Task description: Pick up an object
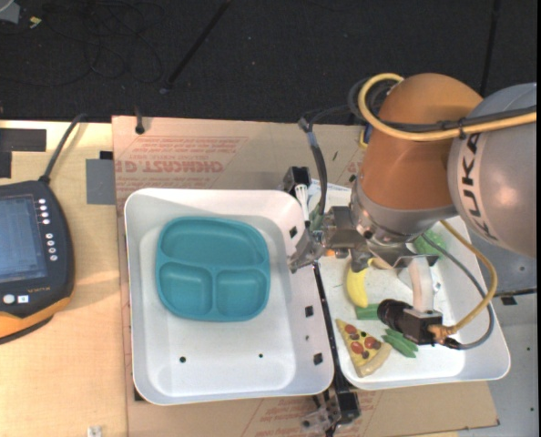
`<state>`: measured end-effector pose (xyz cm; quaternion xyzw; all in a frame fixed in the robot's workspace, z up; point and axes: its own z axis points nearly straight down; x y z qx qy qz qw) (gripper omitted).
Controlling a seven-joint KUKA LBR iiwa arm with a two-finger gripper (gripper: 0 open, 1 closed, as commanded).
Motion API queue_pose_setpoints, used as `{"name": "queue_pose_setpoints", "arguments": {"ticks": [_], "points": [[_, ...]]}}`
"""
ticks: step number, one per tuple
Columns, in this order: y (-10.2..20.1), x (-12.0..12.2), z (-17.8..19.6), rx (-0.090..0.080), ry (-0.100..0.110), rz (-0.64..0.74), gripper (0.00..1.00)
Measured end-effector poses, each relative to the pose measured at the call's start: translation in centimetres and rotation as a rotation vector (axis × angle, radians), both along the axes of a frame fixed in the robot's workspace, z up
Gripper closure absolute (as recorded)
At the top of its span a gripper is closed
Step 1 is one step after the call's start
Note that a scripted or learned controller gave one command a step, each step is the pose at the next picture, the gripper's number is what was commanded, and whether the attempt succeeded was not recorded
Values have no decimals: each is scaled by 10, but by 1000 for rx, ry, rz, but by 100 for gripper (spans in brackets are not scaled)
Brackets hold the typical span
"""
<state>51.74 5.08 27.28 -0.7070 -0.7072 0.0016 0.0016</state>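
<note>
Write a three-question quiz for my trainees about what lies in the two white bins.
1. True or false: the teal plastic divided plate lies in the left-hand white bin.
2. Which lies in the right-hand white bin? A) a red ball B) a wedge-shaped toy pizza slice C) a blue cup
3. Fill in: the grey arm with the orange band hangs over the ___ bin.
Key: 1 true; 2 B; 3 right-hand.

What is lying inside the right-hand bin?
A yellow toy, a pizza slice and green pieces show. The arm covers the far half of the right bin, so anything there is hidden.
</note>
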Motion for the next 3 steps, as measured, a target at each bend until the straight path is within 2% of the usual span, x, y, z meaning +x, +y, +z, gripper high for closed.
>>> {"name": "queue_pose_setpoints", "arguments": {"ticks": [1,2,3], "points": [[-1,-41,-31,0,5,0,0],[-66,-38,-89,-2,6,-7,0],[24,-43,-86,2,0,7,0]]}}
